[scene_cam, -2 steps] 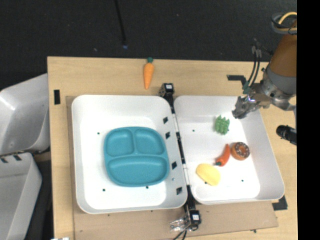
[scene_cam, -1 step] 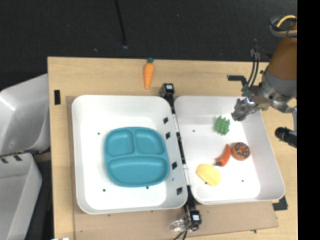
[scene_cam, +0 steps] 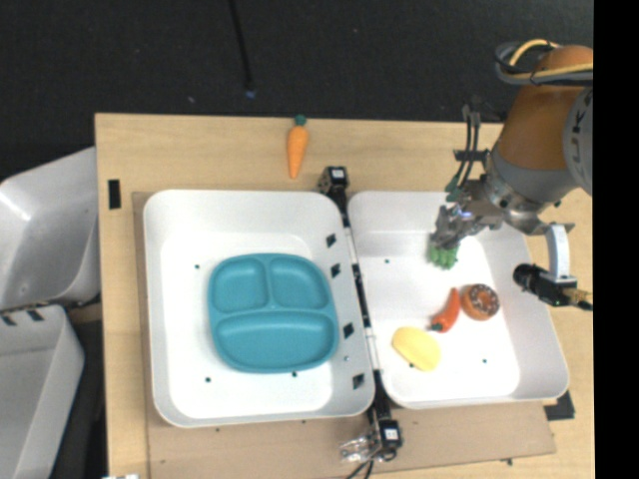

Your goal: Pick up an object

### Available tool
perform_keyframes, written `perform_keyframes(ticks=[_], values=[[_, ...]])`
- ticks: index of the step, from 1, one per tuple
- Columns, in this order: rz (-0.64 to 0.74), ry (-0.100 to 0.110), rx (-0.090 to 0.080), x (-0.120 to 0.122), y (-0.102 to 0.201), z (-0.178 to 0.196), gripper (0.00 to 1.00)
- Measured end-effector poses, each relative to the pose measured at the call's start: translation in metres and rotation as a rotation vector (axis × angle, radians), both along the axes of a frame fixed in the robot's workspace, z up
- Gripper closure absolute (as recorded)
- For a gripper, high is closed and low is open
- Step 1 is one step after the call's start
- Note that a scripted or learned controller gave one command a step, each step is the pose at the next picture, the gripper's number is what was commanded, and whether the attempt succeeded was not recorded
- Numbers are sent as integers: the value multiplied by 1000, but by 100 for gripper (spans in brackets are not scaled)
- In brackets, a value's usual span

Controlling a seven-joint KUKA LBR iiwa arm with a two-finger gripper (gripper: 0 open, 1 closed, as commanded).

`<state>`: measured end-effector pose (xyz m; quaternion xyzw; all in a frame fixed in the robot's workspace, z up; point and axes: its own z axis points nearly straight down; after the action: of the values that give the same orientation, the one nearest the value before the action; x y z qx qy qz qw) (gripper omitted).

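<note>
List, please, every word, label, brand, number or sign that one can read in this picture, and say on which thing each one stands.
There is no readable text in the camera view.
The teal plate, the carrot, the yellow object and the two bins carry no visible writing.
The small round object shows a pattern, too small and blurred to read.
The arm and gripper show no legible label.

Teal divided plate [scene_cam: 272, 310]; white bins [scene_cam: 180, 387]; orange carrot [scene_cam: 297, 149], green top; yellow item [scene_cam: 415, 348]; red-orange pepper [scene_cam: 447, 311]; green item [scene_cam: 442, 256].
</note>
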<state>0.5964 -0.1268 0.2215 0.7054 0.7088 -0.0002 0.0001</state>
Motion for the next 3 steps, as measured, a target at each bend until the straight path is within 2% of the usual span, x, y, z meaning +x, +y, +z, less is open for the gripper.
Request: perform_keyframes(ticks=[2, 3], values=[[0, 1, 1, -26, 86, 1, 100], [2, 1, 2, -36, 138, -2, 100]])
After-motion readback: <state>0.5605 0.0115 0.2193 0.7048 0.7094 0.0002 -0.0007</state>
